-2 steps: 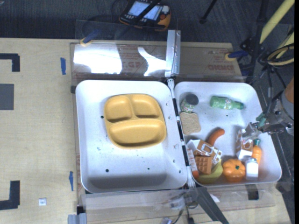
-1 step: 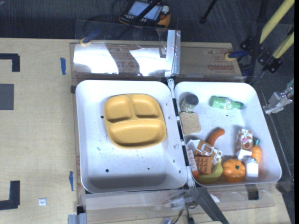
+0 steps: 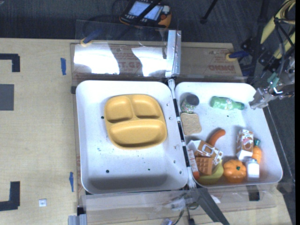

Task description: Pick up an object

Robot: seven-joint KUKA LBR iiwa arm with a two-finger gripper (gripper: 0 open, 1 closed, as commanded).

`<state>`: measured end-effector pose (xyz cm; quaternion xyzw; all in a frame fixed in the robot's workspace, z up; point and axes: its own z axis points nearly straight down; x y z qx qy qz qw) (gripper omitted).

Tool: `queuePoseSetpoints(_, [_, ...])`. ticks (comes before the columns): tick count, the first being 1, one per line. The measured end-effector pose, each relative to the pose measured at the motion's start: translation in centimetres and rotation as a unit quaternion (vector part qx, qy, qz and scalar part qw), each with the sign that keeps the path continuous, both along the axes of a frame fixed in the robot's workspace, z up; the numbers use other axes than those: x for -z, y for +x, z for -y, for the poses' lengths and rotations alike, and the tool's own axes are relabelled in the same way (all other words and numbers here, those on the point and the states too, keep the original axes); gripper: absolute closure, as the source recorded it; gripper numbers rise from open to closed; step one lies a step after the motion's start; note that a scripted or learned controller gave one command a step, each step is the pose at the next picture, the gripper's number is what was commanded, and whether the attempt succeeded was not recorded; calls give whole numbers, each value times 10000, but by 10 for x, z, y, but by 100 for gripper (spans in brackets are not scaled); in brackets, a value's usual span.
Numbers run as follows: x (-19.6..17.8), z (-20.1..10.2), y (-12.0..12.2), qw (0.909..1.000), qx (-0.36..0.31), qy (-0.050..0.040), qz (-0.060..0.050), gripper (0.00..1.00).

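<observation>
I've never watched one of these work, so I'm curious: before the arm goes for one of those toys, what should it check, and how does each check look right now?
1. Things to pick are within the right bin: ok. A green bottle, sausage, pumpkin and others lie there.
2. Tool is above a target: not ok. It sits at the bin's upper right edge, beside the green bottle.
3. Tool carries nothing: cannot tell, too small and blurred.
4. A target lies apart from its neighbours: ok for the green bottle; not ok for the crowded lower pile.
5. Left bin holds room for a drop: ok, beside the yellow tray.
</observation>
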<state>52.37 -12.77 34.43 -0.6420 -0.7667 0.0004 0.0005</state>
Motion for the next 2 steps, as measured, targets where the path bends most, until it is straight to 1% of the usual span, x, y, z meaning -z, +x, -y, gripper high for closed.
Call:
queuePoseSetpoints(1, [27,39,-44,10000,73,-3,6,100])
queuePoseSetpoints(2, [42,34,-44,9947,1033,5,-5,100])
